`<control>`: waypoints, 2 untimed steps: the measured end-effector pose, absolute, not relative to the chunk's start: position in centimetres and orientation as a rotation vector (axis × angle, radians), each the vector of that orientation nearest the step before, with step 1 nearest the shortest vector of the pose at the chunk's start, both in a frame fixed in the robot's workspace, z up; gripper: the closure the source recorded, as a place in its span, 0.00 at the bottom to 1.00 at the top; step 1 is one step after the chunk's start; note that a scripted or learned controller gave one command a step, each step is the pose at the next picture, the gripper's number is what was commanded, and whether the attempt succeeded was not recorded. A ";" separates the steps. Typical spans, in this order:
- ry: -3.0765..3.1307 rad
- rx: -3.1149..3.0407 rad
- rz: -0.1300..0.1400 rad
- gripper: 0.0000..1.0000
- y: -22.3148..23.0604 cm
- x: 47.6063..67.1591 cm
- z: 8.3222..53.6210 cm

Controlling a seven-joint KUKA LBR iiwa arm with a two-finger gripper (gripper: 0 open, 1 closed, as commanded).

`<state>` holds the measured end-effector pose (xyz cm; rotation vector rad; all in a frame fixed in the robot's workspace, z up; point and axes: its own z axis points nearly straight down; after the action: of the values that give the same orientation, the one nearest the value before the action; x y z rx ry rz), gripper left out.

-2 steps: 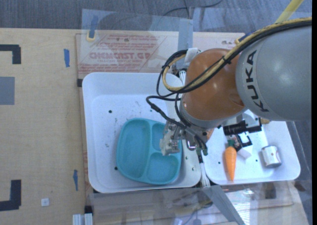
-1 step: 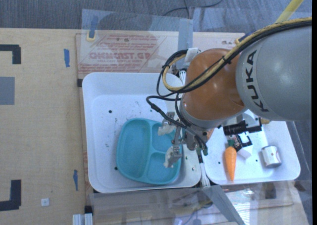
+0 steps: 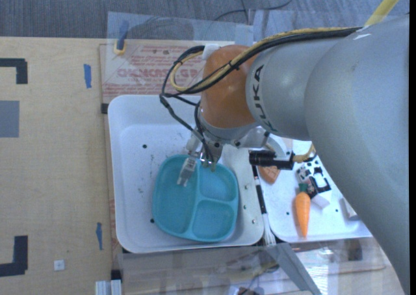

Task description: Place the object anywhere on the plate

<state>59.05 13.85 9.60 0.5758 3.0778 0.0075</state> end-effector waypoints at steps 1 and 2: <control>2.993 0.890 0.032 0.00 11.9 57.1 9.6; 2.774 1.380 0.041 0.00 16.7 54.6 9.6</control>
<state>54.58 16.73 9.63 1.3803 2.7743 0.0405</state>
